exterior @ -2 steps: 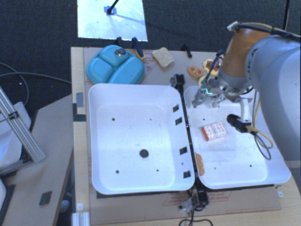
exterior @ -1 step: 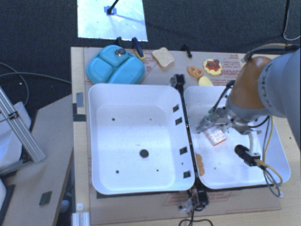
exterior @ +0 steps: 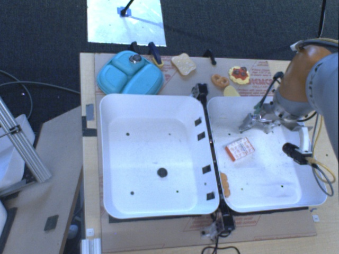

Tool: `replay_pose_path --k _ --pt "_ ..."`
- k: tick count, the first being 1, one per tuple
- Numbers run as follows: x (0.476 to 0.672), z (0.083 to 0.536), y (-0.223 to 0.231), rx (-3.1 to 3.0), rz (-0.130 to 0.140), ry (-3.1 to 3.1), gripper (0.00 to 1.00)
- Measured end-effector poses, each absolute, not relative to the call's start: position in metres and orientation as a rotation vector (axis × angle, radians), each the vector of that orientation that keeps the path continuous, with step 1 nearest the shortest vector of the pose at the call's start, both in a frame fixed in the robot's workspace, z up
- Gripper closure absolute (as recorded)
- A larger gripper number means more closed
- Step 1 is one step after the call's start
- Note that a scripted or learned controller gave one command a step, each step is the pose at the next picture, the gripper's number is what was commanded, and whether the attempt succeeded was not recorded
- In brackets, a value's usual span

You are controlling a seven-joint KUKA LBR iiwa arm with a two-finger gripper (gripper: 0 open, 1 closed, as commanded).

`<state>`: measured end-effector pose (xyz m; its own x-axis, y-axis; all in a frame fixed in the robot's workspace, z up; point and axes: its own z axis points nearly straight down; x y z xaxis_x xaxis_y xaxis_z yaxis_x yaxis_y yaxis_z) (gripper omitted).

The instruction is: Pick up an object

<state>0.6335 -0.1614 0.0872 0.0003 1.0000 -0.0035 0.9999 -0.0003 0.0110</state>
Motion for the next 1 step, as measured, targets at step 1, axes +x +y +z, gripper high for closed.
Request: replay_pose_path --k 1 --pt "0.6710 0.0866 -0.2079 2.218 0.006 2.219 0.00"
